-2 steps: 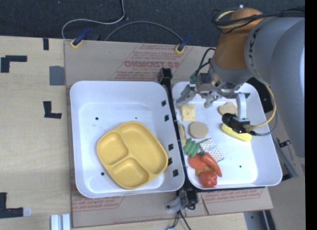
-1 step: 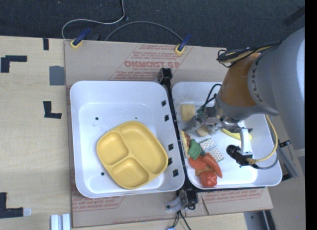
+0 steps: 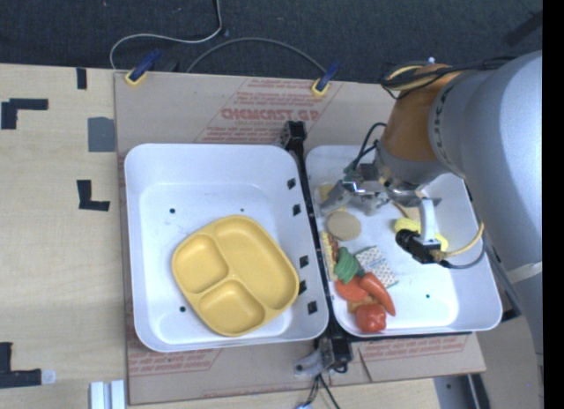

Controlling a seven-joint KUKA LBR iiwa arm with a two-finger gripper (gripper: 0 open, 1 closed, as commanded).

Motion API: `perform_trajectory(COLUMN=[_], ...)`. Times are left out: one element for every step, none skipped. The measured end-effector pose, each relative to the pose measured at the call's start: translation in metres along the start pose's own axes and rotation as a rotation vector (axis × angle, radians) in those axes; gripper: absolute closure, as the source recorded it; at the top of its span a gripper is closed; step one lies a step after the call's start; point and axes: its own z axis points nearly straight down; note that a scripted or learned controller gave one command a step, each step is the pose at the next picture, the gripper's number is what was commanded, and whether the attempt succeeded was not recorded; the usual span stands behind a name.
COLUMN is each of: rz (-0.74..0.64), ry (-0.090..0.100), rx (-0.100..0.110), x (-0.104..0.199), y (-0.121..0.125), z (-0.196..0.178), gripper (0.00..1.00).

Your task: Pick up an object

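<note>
Camera view, contents: left bin point(image 3: 150, 178) — yellow three-compartment tray point(image 3: 233, 273). Right bin point(image 3: 467, 301) — tan round disc point(image 3: 344, 225), green piece point(image 3: 347, 265), orange-red carrot and pepper toys point(image 3: 370, 297), patterned cracker point(image 3: 374, 263), clustered at its left side. Gripper point(image 3: 366, 189) just above the disc; jaw state cannot be told — arm point(image 3: 476, 125) overhangs.

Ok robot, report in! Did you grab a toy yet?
Gripper low in right bin, nothing seen held. Toy food pile lies just beside it. Yellow tray in left bin.
</note>
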Motion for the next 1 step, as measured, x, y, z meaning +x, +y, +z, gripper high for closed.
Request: perform_trajectory(rz=[0.0], ry=[0.0], rx=[0.0], x=[-0.0028], y=[0.0454], z=[0.0004], gripper=[0.0])
